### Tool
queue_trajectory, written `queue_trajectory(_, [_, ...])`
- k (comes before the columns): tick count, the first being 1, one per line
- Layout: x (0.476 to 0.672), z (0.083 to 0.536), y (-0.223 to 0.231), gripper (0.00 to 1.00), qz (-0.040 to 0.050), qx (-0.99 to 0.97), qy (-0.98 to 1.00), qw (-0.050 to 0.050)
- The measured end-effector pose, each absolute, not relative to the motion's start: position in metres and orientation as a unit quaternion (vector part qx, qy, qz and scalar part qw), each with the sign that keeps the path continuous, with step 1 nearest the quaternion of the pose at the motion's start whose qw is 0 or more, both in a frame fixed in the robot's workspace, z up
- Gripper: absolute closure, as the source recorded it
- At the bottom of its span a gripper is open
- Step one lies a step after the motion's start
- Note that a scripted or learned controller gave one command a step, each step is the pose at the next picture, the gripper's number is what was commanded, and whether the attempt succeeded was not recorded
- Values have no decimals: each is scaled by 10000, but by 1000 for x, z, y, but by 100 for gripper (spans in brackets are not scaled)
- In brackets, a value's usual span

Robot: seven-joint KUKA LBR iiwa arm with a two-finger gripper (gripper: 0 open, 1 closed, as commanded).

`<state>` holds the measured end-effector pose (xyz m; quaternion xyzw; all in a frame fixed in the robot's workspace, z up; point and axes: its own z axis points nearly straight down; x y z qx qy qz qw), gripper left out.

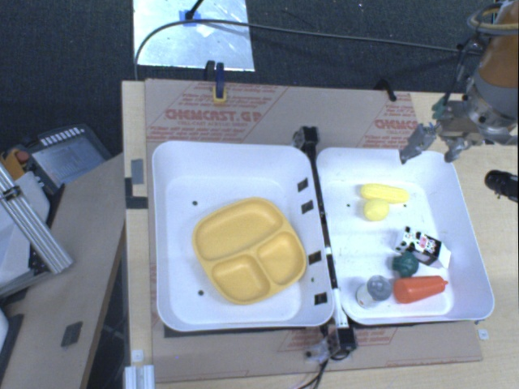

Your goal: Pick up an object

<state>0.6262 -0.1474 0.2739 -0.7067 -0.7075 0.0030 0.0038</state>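
Note:
The right bin (462, 217) holds a yellow banana-shaped toy (384, 192), a small yellow ball (375, 210), a black-and-white box (425, 246), a dark teal lump (405, 262), an orange carrot-shaped toy (419, 288) and a grey round piece (377, 287). My gripper (431, 147) hangs open above the back right edge of this bin, its two fingers spread apart with nothing between them. It is behind and to the right of the banana toy, well apart from it.
The left bin (174, 217) holds a yellow three-compartment plate (247, 248). A black clip strip (318, 217) runs between the bins. Cardboard (268, 112) lies under both. A metal plate (190, 19) and cables lie at the back; a grey device (61, 156) sits at the left.

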Motion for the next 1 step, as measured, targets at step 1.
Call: queue_trajectory(1, [628, 281, -147, 0, -4, -7060, -7082, -8])
